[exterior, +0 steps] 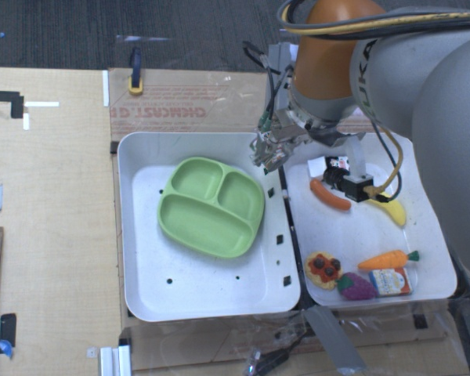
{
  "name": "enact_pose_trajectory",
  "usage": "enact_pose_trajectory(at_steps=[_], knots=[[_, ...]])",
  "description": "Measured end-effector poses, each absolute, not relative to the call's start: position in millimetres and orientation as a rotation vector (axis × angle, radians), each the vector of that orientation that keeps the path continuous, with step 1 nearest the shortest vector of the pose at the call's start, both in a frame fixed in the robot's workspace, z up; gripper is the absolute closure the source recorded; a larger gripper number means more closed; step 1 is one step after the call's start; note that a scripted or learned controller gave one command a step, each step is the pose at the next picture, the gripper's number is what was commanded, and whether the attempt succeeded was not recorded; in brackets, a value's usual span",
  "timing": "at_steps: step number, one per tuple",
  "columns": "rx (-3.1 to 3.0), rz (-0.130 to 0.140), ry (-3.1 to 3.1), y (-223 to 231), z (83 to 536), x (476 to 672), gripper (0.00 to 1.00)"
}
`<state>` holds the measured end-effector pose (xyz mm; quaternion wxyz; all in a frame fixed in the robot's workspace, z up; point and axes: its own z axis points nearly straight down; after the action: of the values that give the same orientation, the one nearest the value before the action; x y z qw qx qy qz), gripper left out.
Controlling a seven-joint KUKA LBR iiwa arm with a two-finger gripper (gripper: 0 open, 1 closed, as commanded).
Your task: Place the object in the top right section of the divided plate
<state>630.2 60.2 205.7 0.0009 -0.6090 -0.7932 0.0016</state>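
Camera view: toy foods (359,276) beside green plate (211,207).

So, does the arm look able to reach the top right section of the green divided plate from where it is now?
Probably yes. The gripper hovers at the divider between the bins, near the green divided plate, and nothing lies on or over that top right section.

pale wooden surface (47,210) bearing two shallow white bins side by side, left bin (133,233) and right bin (435,233), with a brown cardboard sheet (188,108) behind them, a black bracket (8,100) far left and a yellow-tipped clamp (135,81) at the back.
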Motion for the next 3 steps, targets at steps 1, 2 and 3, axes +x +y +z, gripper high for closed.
enact_pose_trajectory(at_steps=[1,2,3], knots=[[-1.913,0.004,-2.490,59.8,205.9,630.4,0.00],[-2.086,0.005,-2.346,17.1,190.5,548.6,0.00],[-2.093,0.007,-2.340,14.9,198.8,549.0,1.00]])
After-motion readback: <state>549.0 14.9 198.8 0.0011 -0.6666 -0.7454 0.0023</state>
